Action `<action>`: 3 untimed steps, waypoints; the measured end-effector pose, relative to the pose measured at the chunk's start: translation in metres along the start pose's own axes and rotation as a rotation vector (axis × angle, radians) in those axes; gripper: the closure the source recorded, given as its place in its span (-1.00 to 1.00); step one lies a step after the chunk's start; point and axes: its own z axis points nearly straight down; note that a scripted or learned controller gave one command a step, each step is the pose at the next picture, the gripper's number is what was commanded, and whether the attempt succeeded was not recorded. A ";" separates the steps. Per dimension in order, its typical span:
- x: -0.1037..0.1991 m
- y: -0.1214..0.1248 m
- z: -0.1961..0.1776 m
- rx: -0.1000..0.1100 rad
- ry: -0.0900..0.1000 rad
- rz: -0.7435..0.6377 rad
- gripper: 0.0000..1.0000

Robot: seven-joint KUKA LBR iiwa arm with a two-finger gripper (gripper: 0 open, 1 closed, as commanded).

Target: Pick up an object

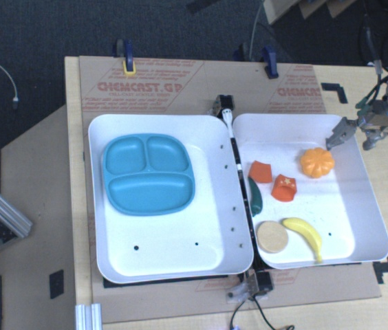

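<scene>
The right bin [359, 205] holds an orange pumpkin-like toy [316, 162], a red block [261, 172], a red pepper-like piece [284, 188], a dark green piece [255, 196] against the bin's left wall, a tan round disc [272, 236] and a yellow banana [304, 236]. My gripper [354, 137] hangs over the bin's far right corner, just up and right of the orange toy. Its two fingers are spread open with nothing between them.
The left bin [180, 246] carries a blue divided plate [149, 174]. A black clamp [225, 105] sits at the far end of the seam between the bins. Blue clamps [128, 52] hold the brown board at its far edge.
</scene>
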 end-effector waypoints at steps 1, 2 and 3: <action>0.001 0.003 -0.009 -0.014 -0.003 -0.004 -1.00; 0.006 0.001 0.052 -0.011 -0.002 -0.004 -1.00; 0.005 0.009 0.111 -0.013 -0.002 -0.005 -1.00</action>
